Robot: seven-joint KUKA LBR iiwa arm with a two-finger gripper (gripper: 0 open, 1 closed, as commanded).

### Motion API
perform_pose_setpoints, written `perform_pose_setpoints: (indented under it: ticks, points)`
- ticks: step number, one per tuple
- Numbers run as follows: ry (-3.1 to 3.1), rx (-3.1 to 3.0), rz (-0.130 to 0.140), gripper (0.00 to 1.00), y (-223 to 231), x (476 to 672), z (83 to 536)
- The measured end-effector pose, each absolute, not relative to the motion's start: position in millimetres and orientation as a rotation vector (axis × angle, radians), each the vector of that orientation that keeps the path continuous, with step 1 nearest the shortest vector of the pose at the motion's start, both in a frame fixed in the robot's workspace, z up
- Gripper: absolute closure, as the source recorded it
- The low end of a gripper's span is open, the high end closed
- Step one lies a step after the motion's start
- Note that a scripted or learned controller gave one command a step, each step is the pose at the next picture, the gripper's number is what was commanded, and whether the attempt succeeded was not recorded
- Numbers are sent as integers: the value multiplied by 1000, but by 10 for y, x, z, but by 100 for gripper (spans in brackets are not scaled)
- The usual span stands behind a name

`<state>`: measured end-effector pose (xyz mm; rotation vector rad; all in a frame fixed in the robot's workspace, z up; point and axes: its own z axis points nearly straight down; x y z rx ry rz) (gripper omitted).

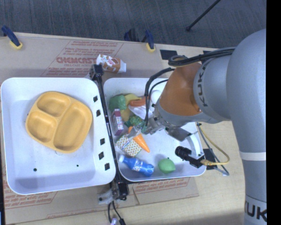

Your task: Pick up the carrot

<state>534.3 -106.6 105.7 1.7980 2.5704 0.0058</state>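
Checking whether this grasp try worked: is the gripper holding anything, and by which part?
Cannot be told. The gripper sits right above the carrot, at its upper end, but the wrist hides any contact.

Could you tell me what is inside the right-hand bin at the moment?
The right bin holds a carrot, a blue bottle, a green ball, a patterned packet and more toy food. The arm covers the bin's far right part, so anything there is hidden.

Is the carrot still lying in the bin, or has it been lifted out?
In the bin. The carrot lies among the other items in the right bin, just below the gripper; whether it is gripped cannot be told.
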Motion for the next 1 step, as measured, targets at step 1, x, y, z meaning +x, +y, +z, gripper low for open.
perform_pose_setpoints:
  ticks: [1]
  points:
    - [2472, 1942, -2, 100, -846, 5568, 1920]
